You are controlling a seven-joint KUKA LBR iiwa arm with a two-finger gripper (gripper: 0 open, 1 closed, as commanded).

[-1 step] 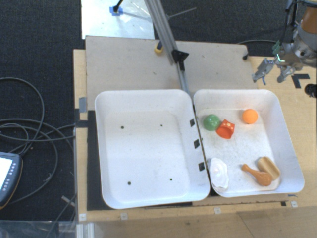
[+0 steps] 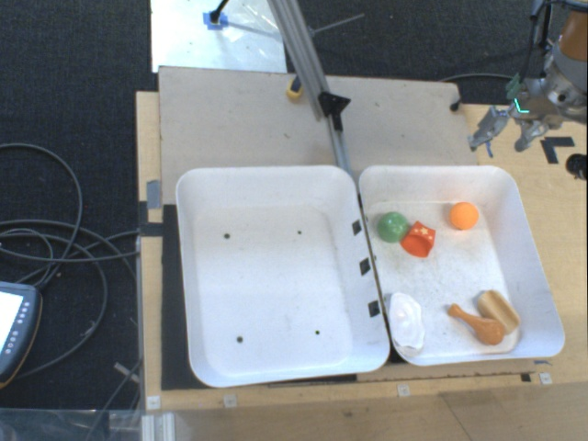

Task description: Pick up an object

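Camera view looks down on two shallow white bins: the left bin (image 2: 266,274) bare and the right bin (image 2: 528,246) carrying every candidate for the pick. At its far side lie a small green ball (image 2: 393,226), touching or nearly touching a red die-like block with pale spots (image 2: 418,240), and, a little to the right and apart from them, a small orange ball (image 2: 464,215). At the near side sit a crumpled white cloth-like lump (image 2: 405,321) against the left wall, and an orange drumstick-shaped toy (image 2: 476,322) just beside a tan bread-roll-shaped toy (image 2: 497,309). All look like light playthings. The orange ball stands clear of its neighbours, so it seems the easiest target, though its round, likely smooth surface could roll or squirt out unless the fingers close squarely across its middle. The red block offers flat faces for a firmer hold but is crowded by the green ball. The white lump looks soft and would probably deform. The gripper (image 2: 508,131) hangs beyond the far right corner of the right bin, outside its rim, its two fingers spread apart with nothing between them; the orange-banded wrist (image 2: 571,35) rises behind it at the right.
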